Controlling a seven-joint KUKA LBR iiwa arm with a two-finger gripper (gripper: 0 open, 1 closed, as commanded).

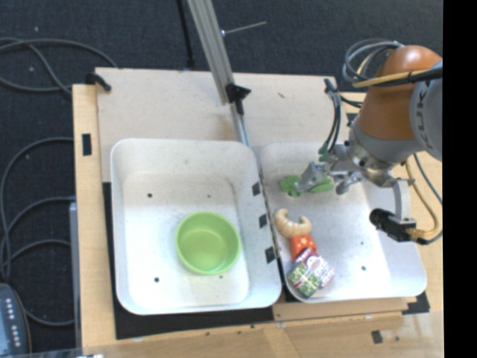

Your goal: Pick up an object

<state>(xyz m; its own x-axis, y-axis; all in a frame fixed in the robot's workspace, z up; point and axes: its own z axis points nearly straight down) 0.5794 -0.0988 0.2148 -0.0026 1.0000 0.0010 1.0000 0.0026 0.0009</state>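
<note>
Two shallow white plastic bins are being carried side by side by the pale wooden worktop. The left bin is being occupied by a round lime-green plastic bowl, which is sitting upright toward its front. The right bin is being reached into by the grey arm with the orange band, with the two-finger tool being held low over the bin's rear left part. A small flat green object is being seen at the tips of the tool, though whether it is being gripped, and how far the tool is parted, cannot be told. Nearer the front, by the bin's left wall, a curved cream-coloured toy piece is lying against an orange-and-green patterned packet
</note>
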